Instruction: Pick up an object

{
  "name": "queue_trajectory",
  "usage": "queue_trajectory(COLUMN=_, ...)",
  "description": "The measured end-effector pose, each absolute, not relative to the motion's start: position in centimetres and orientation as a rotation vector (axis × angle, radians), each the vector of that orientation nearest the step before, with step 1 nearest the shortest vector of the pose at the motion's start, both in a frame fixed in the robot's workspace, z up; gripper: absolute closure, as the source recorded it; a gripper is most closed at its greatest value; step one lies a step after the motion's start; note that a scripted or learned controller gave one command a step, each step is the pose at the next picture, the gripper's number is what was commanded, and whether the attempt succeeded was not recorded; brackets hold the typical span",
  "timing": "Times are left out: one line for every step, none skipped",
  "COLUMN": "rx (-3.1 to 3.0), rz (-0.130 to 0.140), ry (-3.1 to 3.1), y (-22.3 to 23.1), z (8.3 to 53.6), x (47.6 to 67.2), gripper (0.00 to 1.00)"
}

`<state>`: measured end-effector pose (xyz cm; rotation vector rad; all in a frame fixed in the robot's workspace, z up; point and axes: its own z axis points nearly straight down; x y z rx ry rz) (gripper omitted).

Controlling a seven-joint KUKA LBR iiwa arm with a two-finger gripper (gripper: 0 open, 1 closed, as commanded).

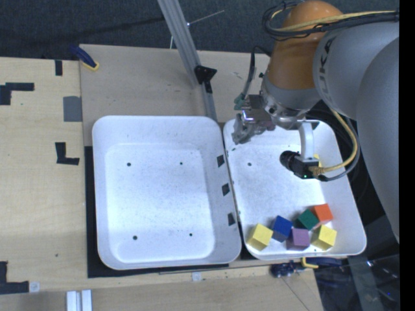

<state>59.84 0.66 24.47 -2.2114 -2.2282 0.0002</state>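
Six small blocks are sitting bunched at the near end of the right bin (pixel 259 173): a yellow block (pixel 260 236), a blue block (pixel 282 227), a purple block (pixel 300 238), a second yellow block (pixel 327 237), a green block (pixel 307 220) and an orange block (pixel 322 212). The left bin (pixel 104 193) is lying beside it on the bench (pixel 39 206). Farther back, the claw (pixel 243 133) is hovering at the right bin's far corner, well apart from the blocks; whether it is spread or pressed together I cannot tell.

A pale wooden bench (pixel 39 193) with black tape marks (pixel 63 153) stands on dark carpet (pixel 97 11).
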Motion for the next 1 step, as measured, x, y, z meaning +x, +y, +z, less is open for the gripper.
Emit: queue_trajectory(rx=-2.212, rz=0.001, ry=-2.229, y=6.75, z=23.45, x=60.73, gripper=1.00)
